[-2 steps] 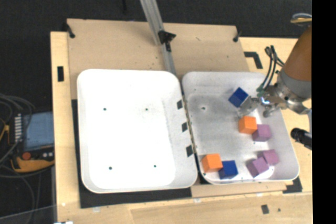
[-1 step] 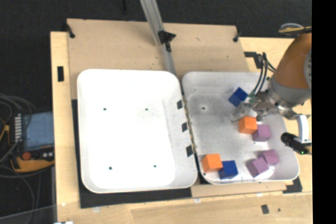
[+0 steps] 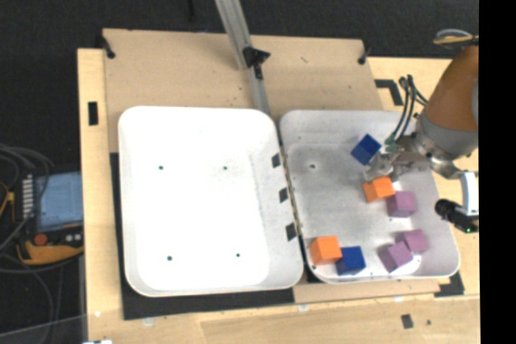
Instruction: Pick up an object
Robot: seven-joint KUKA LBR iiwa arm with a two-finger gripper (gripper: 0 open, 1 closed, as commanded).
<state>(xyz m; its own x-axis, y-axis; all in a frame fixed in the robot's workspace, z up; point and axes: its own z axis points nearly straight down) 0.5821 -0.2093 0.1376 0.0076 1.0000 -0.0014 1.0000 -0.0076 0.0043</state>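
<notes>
Gripper low over right bin, fingertips just above orange cube. Cannot tell how far open; nothing visibly between the tips, so no hold claimed.

Orange cube directly under and just ahead of the tips, likely target. Judged light, rigid, flat-faced, probably foam or plastic; no fragility expected. Best taken across two opposite side faces, squarely, since a corner pinch could let it twist out. Smooth bin floor may let it slide if nudged off-centre.

Purple cube just beside the orange cube, touching or nearly so, on the side toward the arm: little room for a finger there. Free faces look easier, on the sides away from the purple one.

Blue cube near the tips on the opposite side, apart from the orange cube; close enough to be brushed on descent.

Farther off, toward the near rim of the bin: two more purple cubes close together, then second orange cube touching second blue cube. None in the way.

Farthest out: left bin, well apart, beyond the divide between bins. Metal strut slanting in from behind both bins, clear of the working area.
</notes>
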